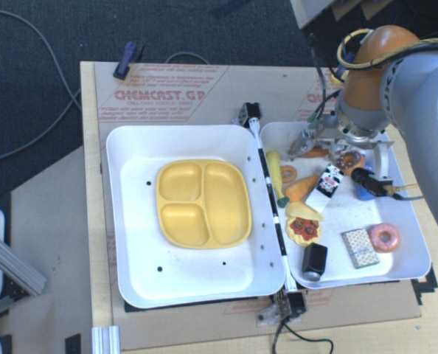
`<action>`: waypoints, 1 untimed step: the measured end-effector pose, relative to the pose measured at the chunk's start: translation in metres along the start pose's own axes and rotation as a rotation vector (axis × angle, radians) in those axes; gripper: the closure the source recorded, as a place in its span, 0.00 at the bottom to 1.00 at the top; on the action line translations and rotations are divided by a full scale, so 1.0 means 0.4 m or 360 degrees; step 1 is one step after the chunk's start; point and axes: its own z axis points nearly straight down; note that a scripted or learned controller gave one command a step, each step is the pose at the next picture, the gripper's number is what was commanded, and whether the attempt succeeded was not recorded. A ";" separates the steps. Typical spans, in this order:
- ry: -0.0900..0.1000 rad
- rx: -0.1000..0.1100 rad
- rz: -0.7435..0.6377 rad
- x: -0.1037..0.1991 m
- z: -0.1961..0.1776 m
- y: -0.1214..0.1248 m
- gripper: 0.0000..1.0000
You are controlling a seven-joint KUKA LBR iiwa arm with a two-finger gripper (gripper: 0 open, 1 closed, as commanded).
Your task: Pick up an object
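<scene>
My gripper [338, 150] is down in the far part of the right bin [407, 260], under the orange-banded wrist [366, 87]. Close around it lie a small orange piece [315, 152], a black-and-white carton [328, 181] and a blue thing [365, 192]. Further forward are an orange carrot [301, 189], a yellow corn-like stick [274, 168], a pizza slice [304, 228], a black block [314, 259], a patterned square [360, 247] and a pink donut [386, 237]. Nothing can be seen between the gripper's tips.
The left bin [130, 198] holds a yellow divided plate [203, 202]. A black-clipped divider rim [269, 190] separates the two bins. A blue marker [126, 60] lies on the cardboard at the far left. The arm covers the right bin's far right corner.
</scene>
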 end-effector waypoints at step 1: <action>-0.0002 -0.0002 0.0001 -0.015 0.000 0.000 0.00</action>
